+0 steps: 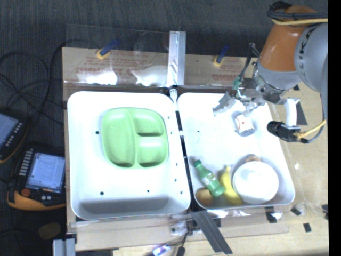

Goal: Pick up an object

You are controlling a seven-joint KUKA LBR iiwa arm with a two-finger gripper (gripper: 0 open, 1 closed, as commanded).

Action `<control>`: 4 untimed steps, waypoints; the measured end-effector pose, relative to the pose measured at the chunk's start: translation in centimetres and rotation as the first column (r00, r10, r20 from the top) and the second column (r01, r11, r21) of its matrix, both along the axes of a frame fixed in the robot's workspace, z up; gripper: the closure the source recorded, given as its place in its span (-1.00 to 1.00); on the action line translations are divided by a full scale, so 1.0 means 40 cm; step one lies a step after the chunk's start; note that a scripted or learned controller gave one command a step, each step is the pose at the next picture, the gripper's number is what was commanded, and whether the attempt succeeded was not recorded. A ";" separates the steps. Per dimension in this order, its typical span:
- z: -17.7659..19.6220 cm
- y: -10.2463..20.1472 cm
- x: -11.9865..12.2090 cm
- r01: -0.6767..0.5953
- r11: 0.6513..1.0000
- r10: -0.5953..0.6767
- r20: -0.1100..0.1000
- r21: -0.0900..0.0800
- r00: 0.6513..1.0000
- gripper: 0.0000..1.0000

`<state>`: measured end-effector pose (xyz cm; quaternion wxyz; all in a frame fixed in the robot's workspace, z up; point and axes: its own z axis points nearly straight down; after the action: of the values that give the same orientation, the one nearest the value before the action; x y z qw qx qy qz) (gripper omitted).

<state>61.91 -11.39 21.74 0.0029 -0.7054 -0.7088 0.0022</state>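
Observation:
My gripper [233, 115] hangs over the far part of the right bin [213, 143], open, with bare white bin floor between its fingers. One finger [222, 105] points left and the other [244, 125] carries a small red mark. In the bin's near right corner lie a green bottle [209, 178], a yellow banana [230, 189], a white round bowl [256, 181] and a brown item [202, 196]. All of them are well below the gripper and apart from it.
The left bin [85, 159] holds a green divided plate [136, 136]. A raised divider [181, 143] separates the two bins. Clear plastic sheeting with clips lies behind the bins. Cables and a handheld pendant [40, 172] sit off the bench at the left.

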 end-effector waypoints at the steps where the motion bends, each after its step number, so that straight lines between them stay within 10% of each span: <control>1: -0.068 -0.162 -0.005 -0.055 0.998 0.055 0.000 -0.003 0.998 -1.00; 2: -0.316 -0.220 0.072 -0.071 0.997 0.071 0.002 0.001 0.997 -1.00; 3: -0.297 -0.218 0.075 -0.074 0.997 0.074 0.001 0.001 0.997 1.00; 4: -0.115 -0.043 0.071 0.010 1.000 -0.010 0.001 0.000 1.000 1.00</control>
<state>64.75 -13.10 17.14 0.0023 -0.7089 -0.7053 0.0020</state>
